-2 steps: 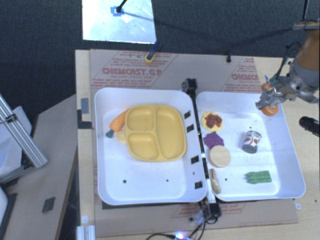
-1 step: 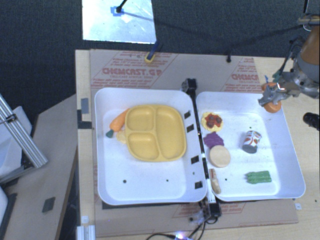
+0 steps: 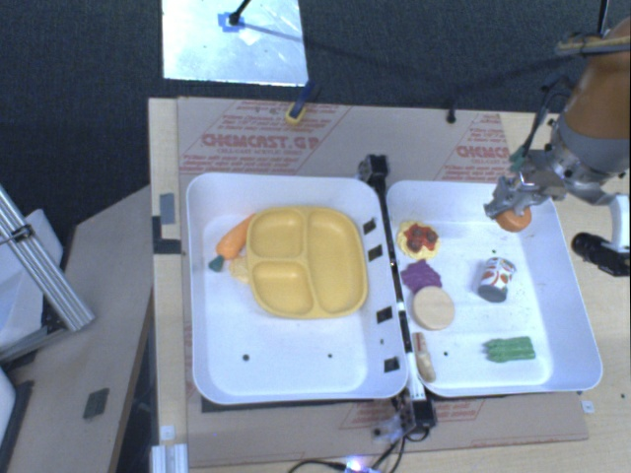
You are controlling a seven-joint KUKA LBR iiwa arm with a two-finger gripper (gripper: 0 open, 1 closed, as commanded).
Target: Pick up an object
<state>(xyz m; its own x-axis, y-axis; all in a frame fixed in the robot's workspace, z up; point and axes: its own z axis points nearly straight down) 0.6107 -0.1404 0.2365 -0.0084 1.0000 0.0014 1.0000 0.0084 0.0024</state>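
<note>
My gripper (image 3: 511,203) hangs over the far right part of the right bin (image 3: 567,363), coming in from the right edge. A small orange round piece (image 3: 516,221) shows just under its tip, partly hidden by it. Other loose things lie in that bin: a red-and-yellow toy pizza (image 3: 418,236), a purple piece (image 3: 421,275), a tan disc (image 3: 433,308), a small grey can (image 3: 495,278) and a green piece (image 3: 510,349).
In the left bin (image 3: 212,363) sit a yellow divided plate (image 3: 301,262) and a toy carrot (image 3: 234,236) at the plate's left. A black divider (image 3: 386,264) separates the bins. A tan stick (image 3: 424,358) lies near it.
</note>
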